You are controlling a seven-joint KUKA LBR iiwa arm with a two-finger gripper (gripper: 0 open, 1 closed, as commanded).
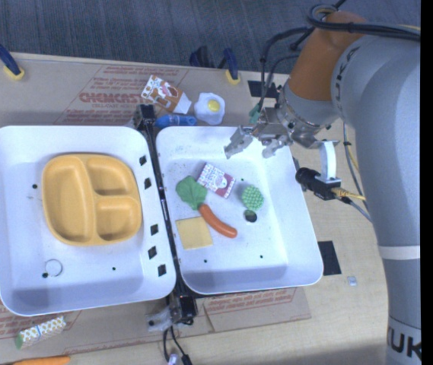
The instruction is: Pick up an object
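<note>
Plastic: round yellow tray [90, 198] | orange sausage [218, 220] | gripper [254, 144] prob. empty

"Where am I working?"

"I think it is a robot lab. My big grey arm [383, 128] has wires [330, 29] hanging off it."

"What else tells you?"

"The two white bins [18, 280] sit on cardboard [102, 90] held by blue clamps [7, 59]. The food inside is toy food, like a tiny carrot [218, 221]. The floor is grey carpet [125, 14], like in an office."
</note>
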